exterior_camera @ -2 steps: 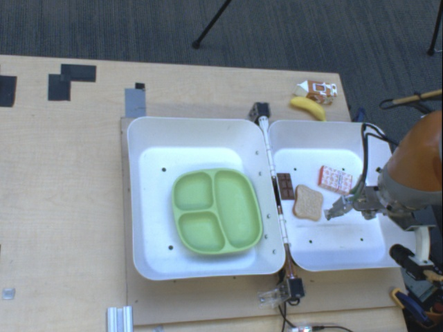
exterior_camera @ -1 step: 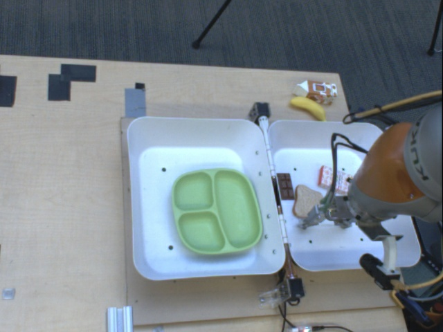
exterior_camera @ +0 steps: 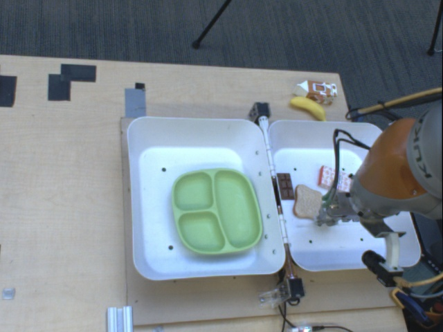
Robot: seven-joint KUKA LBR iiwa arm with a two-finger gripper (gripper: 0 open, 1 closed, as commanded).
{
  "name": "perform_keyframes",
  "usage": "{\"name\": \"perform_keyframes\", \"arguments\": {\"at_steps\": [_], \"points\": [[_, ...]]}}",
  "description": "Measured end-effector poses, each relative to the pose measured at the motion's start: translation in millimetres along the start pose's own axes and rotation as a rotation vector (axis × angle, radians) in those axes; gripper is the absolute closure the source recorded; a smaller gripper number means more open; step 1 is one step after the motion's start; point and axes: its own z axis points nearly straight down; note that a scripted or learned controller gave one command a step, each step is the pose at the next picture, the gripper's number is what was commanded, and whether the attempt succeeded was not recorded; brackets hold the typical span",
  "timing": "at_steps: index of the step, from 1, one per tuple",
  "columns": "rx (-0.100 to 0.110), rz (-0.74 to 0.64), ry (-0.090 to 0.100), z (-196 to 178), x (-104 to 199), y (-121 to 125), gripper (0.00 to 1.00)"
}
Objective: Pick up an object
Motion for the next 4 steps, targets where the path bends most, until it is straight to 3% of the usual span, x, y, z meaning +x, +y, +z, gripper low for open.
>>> {"name": "perform_keyframes", "arguments": {"at_steps": [1, 2, 3, 4], "points": [[0.0, 0.0, 0.0, 0.1, 0.1, -0.1, 0.0], [-0.003, -0.002, 0.001, -10.4, 0.7, 1.6, 1.0], [-0.003, -0.003, 0.001, -10.3, 0.7, 1.5, 0.0], [-0.006, -0.006, 0.001, -20.8, 1.5, 3.3, 1.0]]}}
